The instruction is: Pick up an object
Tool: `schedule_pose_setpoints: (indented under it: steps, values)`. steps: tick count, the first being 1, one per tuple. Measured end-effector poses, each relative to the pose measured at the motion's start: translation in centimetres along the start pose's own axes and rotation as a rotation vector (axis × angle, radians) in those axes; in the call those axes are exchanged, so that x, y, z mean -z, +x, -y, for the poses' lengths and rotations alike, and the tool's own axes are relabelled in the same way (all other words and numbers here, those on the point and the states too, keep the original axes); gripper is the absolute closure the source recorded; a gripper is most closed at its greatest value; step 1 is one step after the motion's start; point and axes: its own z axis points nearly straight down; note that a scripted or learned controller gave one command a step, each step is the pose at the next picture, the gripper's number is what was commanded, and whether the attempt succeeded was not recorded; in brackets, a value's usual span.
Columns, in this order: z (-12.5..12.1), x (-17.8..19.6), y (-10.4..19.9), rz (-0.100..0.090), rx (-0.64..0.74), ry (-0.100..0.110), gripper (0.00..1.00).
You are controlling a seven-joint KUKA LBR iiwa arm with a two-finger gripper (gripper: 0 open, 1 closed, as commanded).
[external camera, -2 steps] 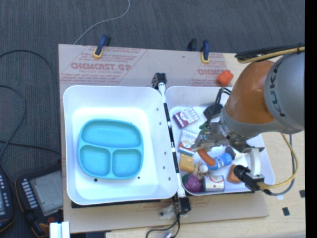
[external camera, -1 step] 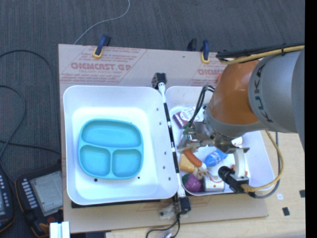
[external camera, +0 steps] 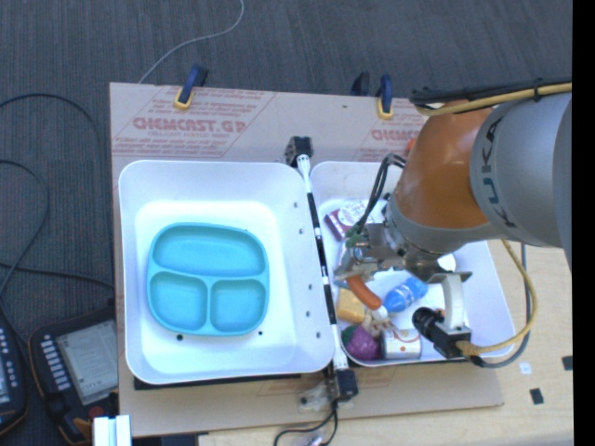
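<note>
Nearest me in the right bin (external camera: 493, 291) sits a purple object (external camera: 363, 344); beyond it an orange piece (external camera: 364, 294), beneath my gripper (external camera: 364, 260). My jaws' width I cannot tell. Crowded neighbours could spoil my grasp.

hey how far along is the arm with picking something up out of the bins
Done: the grey and orange arm has reached into the right white bin, its gripper low over the pile of small items by the orange carrot-shaped toy and blue bottle. In hand: nothing visibly lifted. Left: grasp and raise an item. The blue divided plate sits in the left white bin.
</note>
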Motion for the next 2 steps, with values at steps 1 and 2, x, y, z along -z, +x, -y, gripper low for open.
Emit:
schedule_pose_setpoints:
  steps: [1,2]
  values:
    - [-0.11,0.97,0.03,0.000,0.001,-0.001,1.00]
    - [-0.22,1.95,0.08,0.000,0.002,-0.002,1.00]
